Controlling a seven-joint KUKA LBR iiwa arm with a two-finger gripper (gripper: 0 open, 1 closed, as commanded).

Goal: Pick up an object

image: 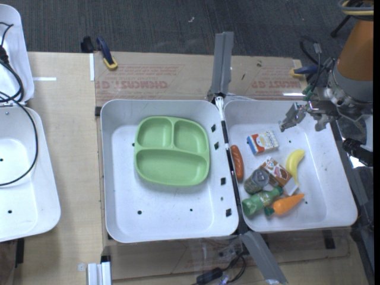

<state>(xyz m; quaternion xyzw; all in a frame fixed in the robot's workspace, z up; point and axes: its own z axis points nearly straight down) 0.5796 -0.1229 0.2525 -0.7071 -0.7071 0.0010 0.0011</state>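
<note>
The right bin [323,215] holds a small white and orange carton [262,142], a banana [294,161], a hot dog [237,161], a brown and white box [276,172], a grey can [256,181], a green bottle [259,201] and a carrot [288,203]. My gripper [304,116] hovers over the far right part of this bin, above and right of the carton. Its fingers [290,119] are spread apart with nothing between them.
A green divided plate [173,150] lies in the left bin [119,177]. A grey post [222,64] rises behind the wall between the bins. White equipment with black cables [18,159] stands at the far left of the bench.
</note>
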